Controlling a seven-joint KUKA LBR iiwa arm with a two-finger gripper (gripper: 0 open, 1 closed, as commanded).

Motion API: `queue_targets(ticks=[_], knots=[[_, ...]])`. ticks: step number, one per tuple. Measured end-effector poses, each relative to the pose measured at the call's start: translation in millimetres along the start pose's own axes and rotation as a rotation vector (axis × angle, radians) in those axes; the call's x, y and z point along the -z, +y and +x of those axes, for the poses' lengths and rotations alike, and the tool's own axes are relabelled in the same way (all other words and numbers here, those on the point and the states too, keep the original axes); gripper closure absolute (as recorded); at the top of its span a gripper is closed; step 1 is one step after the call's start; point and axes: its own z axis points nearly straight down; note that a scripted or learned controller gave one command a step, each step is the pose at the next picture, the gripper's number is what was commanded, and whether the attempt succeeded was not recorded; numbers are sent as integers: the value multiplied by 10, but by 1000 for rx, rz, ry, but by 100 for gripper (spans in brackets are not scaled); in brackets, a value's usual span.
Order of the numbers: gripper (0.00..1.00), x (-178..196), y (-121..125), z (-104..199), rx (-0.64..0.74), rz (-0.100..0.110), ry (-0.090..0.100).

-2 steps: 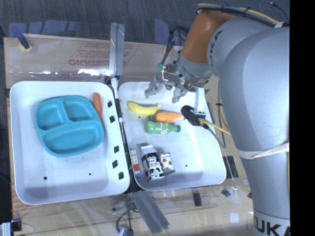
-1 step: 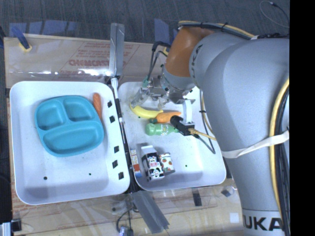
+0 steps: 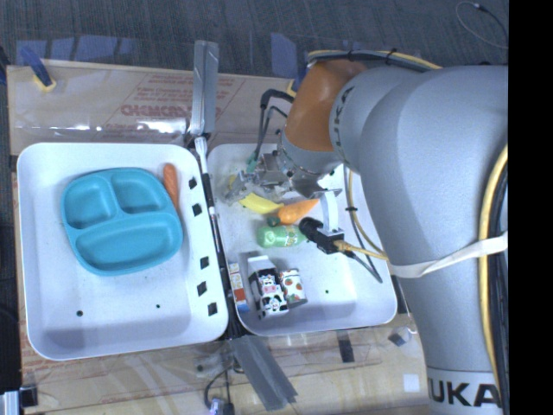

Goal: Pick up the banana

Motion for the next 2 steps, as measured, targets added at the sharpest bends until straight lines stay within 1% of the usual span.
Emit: queue_targets(ticks=[1,2], knots=[[100,100,3,4,4,1,0],[100,1006,-208,10,-52,-3,-1]])
